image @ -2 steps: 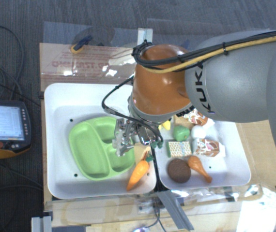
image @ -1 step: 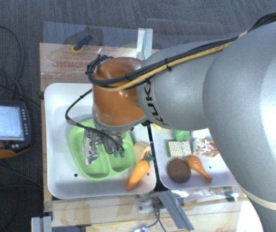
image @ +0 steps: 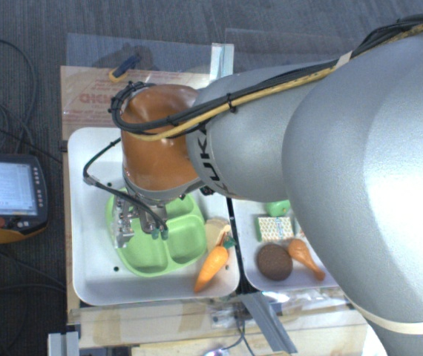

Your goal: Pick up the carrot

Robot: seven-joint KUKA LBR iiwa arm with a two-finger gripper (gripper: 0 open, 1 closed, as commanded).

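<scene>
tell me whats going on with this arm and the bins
The grey KUKA arm reaches in over the left bin, its gripper hanging above a green divided tray. The carrot it should pick up lies untouched beside the tray, near the bin's right wall. The right bin holds a brown round item and another orange piece.

The arm [image: 300, 147] hides much of both bins [image: 85, 273].
</scene>
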